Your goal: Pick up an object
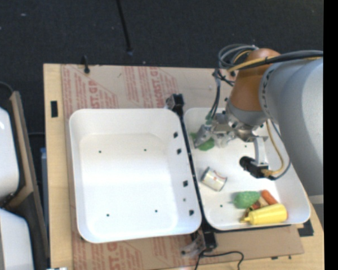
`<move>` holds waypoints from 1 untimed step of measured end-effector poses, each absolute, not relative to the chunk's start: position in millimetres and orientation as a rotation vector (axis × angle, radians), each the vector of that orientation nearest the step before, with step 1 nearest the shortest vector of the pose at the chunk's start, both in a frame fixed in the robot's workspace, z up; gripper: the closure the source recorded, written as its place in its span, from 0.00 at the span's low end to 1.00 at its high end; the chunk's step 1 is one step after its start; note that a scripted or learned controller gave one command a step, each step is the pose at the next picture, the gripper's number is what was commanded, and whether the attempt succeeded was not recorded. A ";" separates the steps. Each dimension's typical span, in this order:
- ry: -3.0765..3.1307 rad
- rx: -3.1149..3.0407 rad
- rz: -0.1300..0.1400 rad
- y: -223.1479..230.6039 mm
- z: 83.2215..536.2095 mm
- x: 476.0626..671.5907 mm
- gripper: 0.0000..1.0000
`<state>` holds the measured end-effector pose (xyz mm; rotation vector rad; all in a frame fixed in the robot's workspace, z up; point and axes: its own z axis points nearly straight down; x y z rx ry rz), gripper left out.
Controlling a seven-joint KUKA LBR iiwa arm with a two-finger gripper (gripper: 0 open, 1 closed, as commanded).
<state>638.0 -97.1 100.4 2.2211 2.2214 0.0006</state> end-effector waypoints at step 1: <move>2.221 2.221 0.001 -96.8 101.0 645.8 0.00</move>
